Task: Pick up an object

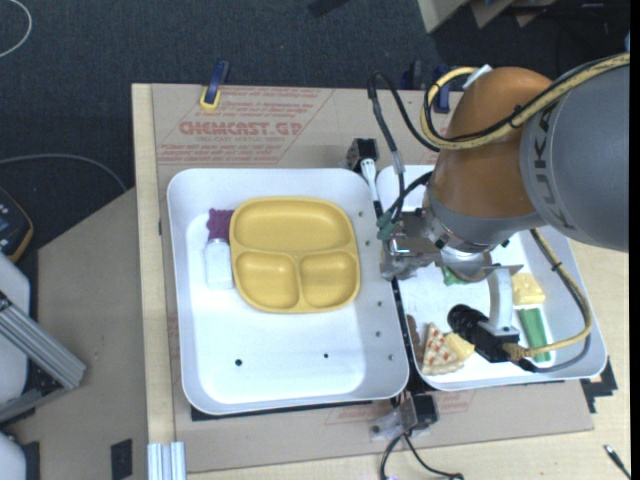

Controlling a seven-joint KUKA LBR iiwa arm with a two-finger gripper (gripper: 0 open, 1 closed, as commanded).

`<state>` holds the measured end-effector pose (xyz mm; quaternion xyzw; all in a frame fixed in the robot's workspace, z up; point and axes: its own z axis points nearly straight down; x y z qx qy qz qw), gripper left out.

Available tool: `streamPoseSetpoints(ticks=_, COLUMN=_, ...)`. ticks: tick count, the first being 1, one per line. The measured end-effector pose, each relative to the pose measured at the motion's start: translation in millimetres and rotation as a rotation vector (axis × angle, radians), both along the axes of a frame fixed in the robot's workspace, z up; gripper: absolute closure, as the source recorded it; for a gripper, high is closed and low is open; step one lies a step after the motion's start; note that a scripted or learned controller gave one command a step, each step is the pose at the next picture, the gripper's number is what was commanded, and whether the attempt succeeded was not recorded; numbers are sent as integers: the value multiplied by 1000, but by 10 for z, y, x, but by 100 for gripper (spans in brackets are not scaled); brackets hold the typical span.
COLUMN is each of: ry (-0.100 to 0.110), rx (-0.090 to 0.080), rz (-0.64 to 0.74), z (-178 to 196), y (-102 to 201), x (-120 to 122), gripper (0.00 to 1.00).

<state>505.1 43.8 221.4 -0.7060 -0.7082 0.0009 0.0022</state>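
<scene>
From where I stood, the camera view had the arm (540, 158) reaching in from the right of the frame and hanging over the right bin (428, 303), with the hand (468, 272) tucked beneath the orange-banded wrist; I could not tell whether the hand was open or closed, and nothing showed in its grip. The likeliest pick, I judged, was the pizza slice toy (445, 349) lying flat in the lower part of that bin, just below and left of the hand: a small tan wedge with reddish specks, thin and low. To do it well, I reckoned the hand would need to centre over the wedge, close across its narrower width and go down nearly to the bin floor. A green and yellow piece (533, 326) lay near the bin's right side, well clear. Over in the left bin (190, 268) sat a yellow divided tray (295, 253), with a purple item (218, 223) and a white bottle (217, 265) just beside its left edge.
</scene>
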Motion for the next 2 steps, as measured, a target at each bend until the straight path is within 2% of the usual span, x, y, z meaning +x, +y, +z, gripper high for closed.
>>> streamPoseSetpoints(ticks=1, ry=0, rx=-1, rz=-4, z=-16, y=-104, x=13, gripper=100)
streamPoseSetpoints(ticks=2, ry=-7, rx=-2, rz=-1, z=115, y=12, x=93, gripper=100)
